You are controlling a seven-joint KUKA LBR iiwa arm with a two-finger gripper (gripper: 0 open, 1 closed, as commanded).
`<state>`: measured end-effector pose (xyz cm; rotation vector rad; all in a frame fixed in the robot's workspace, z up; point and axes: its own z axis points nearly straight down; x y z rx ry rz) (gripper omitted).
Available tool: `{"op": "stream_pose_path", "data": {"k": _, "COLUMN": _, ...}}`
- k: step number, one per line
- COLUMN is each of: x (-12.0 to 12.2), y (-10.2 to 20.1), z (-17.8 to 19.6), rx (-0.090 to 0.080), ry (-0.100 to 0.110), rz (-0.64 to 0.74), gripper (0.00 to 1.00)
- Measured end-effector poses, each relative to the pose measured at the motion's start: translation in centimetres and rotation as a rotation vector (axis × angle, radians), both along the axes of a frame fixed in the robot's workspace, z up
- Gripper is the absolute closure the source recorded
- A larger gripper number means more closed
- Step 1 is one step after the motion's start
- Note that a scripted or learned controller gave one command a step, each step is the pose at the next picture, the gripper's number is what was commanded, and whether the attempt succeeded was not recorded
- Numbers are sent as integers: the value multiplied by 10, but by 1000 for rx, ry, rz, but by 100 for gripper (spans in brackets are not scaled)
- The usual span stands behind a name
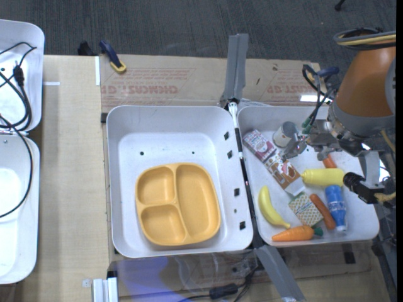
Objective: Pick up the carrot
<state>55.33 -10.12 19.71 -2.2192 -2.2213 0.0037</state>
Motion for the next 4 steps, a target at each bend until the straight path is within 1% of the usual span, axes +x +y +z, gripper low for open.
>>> {"op": "stream_pose_path", "data": {"k": 1, "x": 31, "y": -45, "z": 165, "rx": -3, "ry": -1, "rz": -237, "gripper": 0}}
{"op": "stream_pose_path", "data": {"k": 2, "x": 53, "y": -67, "z": 143, "rx": -3, "ry": 0, "rz": -240, "gripper": 0}}
{"op": "stream_pose_path", "data": {"k": 3, "x": 34, "y": -62, "z": 123, "rx": -2, "ry": 2, "rz": -321, "gripper": 0}}
{"op": "stream_pose_path", "data": {"k": 4, "x": -35, "y": -96, "z": 8, "rx": -1, "ry": 2, "rz": -478, "gripper": 0}}
